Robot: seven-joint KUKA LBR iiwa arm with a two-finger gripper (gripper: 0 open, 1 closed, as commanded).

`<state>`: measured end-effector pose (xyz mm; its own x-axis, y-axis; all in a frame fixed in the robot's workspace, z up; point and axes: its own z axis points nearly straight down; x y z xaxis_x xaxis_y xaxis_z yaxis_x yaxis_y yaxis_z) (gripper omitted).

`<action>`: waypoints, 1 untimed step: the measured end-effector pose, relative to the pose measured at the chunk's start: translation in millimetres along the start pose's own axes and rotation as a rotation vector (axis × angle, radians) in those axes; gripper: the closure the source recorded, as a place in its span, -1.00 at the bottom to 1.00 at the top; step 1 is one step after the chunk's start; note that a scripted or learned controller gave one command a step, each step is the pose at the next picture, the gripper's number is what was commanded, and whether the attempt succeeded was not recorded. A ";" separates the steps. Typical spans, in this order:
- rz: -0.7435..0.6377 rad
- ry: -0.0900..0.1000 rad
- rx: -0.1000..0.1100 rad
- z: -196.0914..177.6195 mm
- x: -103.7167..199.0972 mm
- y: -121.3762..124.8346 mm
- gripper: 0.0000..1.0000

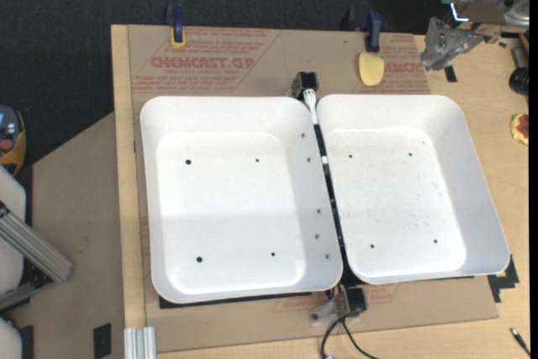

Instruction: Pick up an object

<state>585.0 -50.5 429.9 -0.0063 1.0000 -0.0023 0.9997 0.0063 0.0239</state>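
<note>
The brown board [252, 55] carries two shallow white bins side by side, the left bin [160, 181] and the right bin [471, 181], their inner rims touching along a dark strip that runs from the far edge to the near edge. Each bin floor shows four small dark dots and some faint specks in the right one. The one loose object, a small yellow piece [371, 68], lies on the board outside the bins, just beyond the far rim of the right bin, near its left corner. It is slightly taller than wide, its long axis running roughly away from the camera, rounded at the near end. Two blue-and-yellow clamps [176, 23] grip the board's far edge, one directly behind the yellow piece. The gripper [440, 48] hangs at the upper right, over the bench beyond the right bin's far corner, well apart from the yellow piece; I cannot tell whether it is released or clenched, and nothing is seen in it.
</note>
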 end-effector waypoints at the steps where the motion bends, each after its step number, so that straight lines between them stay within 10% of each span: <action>1: 0.003 0.004 0.034 113.7 27.2 21.5 1.00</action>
<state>609.1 -23.4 316.7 -0.0028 1.0000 0.0014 0.9999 0.0029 -0.0101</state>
